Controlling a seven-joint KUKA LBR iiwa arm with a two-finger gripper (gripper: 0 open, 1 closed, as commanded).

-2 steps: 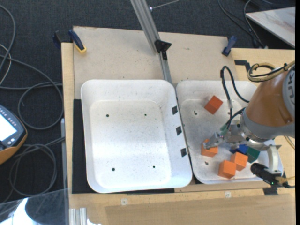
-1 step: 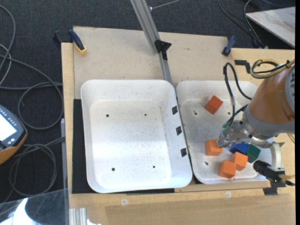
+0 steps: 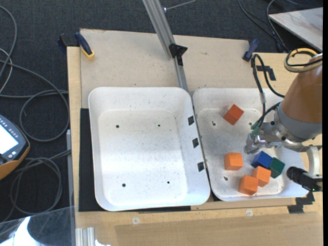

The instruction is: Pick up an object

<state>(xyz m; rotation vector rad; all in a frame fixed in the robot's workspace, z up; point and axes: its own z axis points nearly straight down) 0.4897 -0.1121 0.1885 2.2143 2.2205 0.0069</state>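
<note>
Well, the arm [image 3: 302,104] reaches in over the right bin [image 3: 215,186], and its gripper [image 3: 254,141] hangs low above the bin floor, right at the edge of a tight cluster of blocks. From where I stand I cannot tell how the jaws are set; the metal at the tip is too small and too tangled with cable to read, and nothing is plainly held. Just below and to the right of the jaws lies a blue block [image 3: 263,159], touching a green block [image 3: 277,166] on its far side and an orange block [image 3: 262,175] below it, with another orange block [image 3: 248,185] lower still. To the lower left of the jaws, a little apart, sits 1 orange block [image 3: 233,161] on its own, and well above and left of them is 1 more orange block [image 3: 233,114], tilted and alone. To my eye the lone ones are the safer pick, since the 4 crowded blocks would likely jam or push each other aside. The left bin [image 3: 102,137] is shallow white plastic, speckled. Both bins rest on a pale wooden bench [image 3: 128,55], with blue clamps at the back corners, a metal pole [image 3: 161,22] slanting over the middle, and dark carpet strewn with cables around it.
</note>
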